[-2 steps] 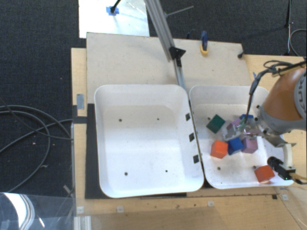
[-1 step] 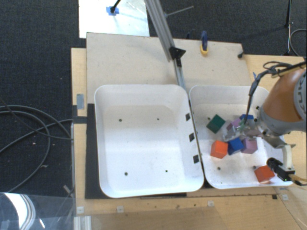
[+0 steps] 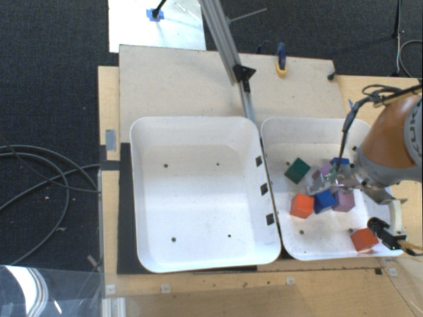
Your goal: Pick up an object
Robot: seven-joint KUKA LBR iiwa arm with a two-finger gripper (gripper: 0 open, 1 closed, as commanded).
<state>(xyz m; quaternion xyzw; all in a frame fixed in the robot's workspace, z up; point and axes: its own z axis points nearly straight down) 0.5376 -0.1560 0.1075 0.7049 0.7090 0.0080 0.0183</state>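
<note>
Beneath hand (image 3: 335, 179): blue block (image 3: 324, 202).

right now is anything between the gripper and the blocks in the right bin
Nothing visible does. The gripper sits low in the right bin, right over the cluster of blue block and purple block; the orange block lies beside them.

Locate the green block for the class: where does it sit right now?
The green block lies in the right bin, toward its left-middle, up-left of the orange block and left of the gripper.
</note>
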